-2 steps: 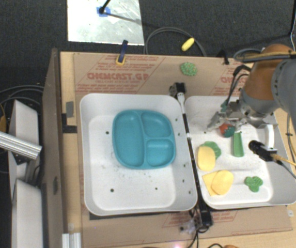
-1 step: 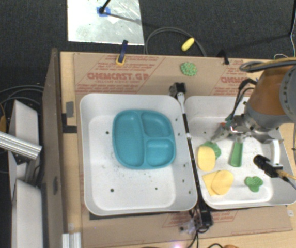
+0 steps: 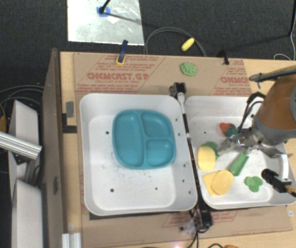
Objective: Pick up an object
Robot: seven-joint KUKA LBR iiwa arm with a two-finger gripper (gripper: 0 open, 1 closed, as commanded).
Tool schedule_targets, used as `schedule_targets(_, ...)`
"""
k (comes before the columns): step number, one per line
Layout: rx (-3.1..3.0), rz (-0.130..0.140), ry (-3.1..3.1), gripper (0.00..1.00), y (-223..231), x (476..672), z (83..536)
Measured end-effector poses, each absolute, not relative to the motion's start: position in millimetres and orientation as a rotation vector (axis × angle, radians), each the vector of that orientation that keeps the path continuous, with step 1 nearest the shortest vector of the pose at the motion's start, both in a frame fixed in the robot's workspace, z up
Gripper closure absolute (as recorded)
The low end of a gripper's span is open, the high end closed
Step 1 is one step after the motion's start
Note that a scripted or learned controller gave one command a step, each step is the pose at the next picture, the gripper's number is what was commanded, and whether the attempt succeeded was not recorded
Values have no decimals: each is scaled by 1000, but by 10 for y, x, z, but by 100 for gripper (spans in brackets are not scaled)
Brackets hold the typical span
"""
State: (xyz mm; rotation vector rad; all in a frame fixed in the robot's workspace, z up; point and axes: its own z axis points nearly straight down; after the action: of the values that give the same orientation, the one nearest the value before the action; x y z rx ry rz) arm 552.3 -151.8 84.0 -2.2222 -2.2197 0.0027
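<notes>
1. Left bin [image 3: 93, 138]: a blue divided plate [image 3: 143, 139] takes the centre; bare floor runs round it on all 4 sides.
2. Right bin [image 3: 209, 107]: crowded. Yellow pieces [image 3: 213, 170], a green stick [image 3: 238, 164], a green floret [image 3: 252, 183] and a red piece [image 3: 226, 127] lie close together.
3. The arm [image 3: 282, 112] overhangs the right bin's right half; its back-left corner is open.

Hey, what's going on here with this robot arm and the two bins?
A grey and orange robot arm reaches from the right into the right bin, its tool low among small toy foods: a green cylinder, two yellow pieces, a small green lump and a red piece. Whether it has gripped anything is unclear. The left bin holds a blue divided plate, untouched.
</notes>
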Motion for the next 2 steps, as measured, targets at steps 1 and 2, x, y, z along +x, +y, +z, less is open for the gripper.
schedule_targets(1,-2221,-8,-2235,0,-1633,6359,861)
schedule_targets(2,-2219,-6,-2232,100,-1633,6336,965)
